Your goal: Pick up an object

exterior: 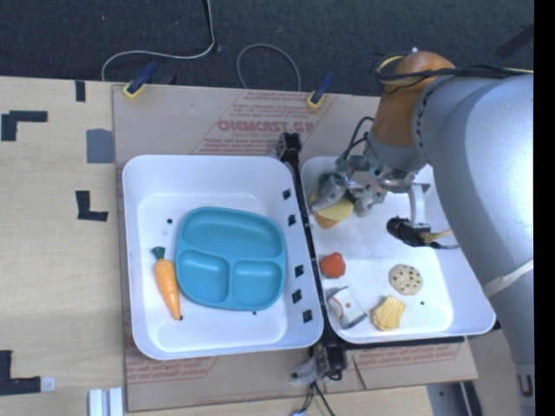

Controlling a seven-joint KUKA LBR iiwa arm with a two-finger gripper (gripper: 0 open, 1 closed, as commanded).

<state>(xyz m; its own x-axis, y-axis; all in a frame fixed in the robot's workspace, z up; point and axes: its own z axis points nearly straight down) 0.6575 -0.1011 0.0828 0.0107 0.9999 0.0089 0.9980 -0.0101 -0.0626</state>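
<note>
We are observing the grey arm (486,154) reaching in from the right and covering much of the right bin (434,319). The left bin (139,232) is holding a blue divided plate (231,259), with a toy carrot (166,284) lying just beside the plate's left edge.

The gripper (351,189) is working low at the far left corner of the right bin. Directly beneath it, a yellow wedge-shaped piece (331,213) is sitting against the bin's left wall. We are unable to tell whether the jaws are spread or pressed together, and we are not seeing the wedge clearly between them, so we are not recording a hold.

Smaller items are lying nearer the camera in the same bin: a round cookie (405,279), a ridged yellow piece (388,313), a small white-and-grey object (345,306) and an orange-red ball (333,264).

We are judging the task to be at the grasp stage, with the wedge as the likely target. The next move is calling for a confirmed closure on the piece, then a straight lift clear of the bin wall.
</note>
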